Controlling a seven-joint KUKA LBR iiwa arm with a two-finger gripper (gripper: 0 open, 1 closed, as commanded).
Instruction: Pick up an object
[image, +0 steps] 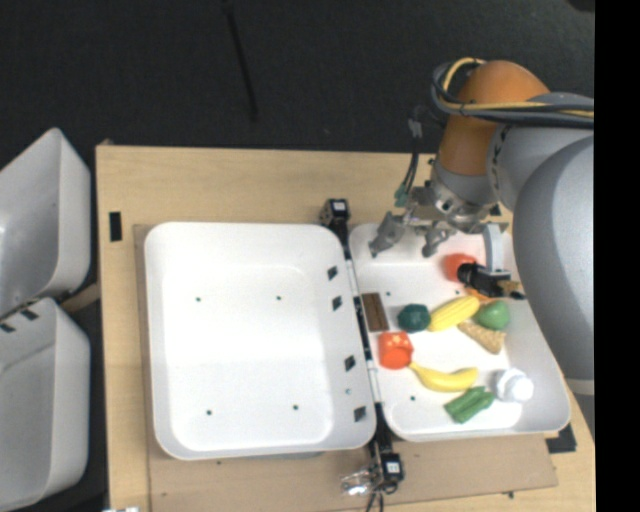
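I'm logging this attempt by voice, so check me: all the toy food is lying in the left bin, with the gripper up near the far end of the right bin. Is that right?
Not quite. The camera view shows the toy food, such as the banana and the orange pepper, lying in the right bin, not the left bin. The gripper is indeed near the right bin's far end.

**Arm poised, fingers spread**

The grey arm (555, 200) came in from the right, its bulky link filling that side of the view. Above the wrist sat the orange band (480, 120), with cables looped over the top of it. The wrist pointed downward and toward the left. At its end the gripper (412, 238) hung with its two fingers (386, 236) parted, nothing between them.
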